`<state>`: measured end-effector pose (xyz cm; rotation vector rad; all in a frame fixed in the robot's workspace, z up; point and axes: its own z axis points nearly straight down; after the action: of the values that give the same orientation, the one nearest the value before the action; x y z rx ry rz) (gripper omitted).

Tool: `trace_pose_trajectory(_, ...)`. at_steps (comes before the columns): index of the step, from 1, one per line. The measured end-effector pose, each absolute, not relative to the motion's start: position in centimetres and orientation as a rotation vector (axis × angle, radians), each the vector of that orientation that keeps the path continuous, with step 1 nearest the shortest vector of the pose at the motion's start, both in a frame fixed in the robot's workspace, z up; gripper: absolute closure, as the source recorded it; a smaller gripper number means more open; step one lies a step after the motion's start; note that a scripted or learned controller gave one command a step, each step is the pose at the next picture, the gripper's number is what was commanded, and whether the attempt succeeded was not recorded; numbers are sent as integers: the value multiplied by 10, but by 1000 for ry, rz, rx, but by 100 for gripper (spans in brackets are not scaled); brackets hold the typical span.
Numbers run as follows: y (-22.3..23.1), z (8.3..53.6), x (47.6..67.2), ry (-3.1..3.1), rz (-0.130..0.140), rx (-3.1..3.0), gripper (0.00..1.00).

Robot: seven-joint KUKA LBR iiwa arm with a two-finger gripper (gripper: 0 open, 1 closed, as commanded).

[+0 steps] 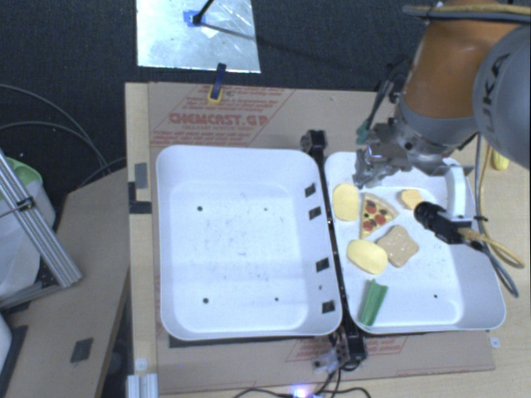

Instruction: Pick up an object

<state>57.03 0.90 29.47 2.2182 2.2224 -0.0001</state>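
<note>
The gripper hangs over the right bin's far left corner; whether it is wide or narrow I cannot tell. A pizza slice lies just nearward of it, beside a lemon.

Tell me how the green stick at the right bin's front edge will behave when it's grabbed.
The green stick looks stiff and straight, so it probably won't flop. It seems small and likely light. One end rests by the right bin wall, so a push may slide or pivot it rather than roll it.
</note>
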Motion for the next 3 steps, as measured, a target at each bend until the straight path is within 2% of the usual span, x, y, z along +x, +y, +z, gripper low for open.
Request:
trace_pose_trajectory(1,9,298,568,2224,1,2217,0)
trace_pose_trajectory(2,-36,188,497,2222,-12,2233,0)
trace_pose_trajectory(3,-103,161,506,2215,-4,2227,0)
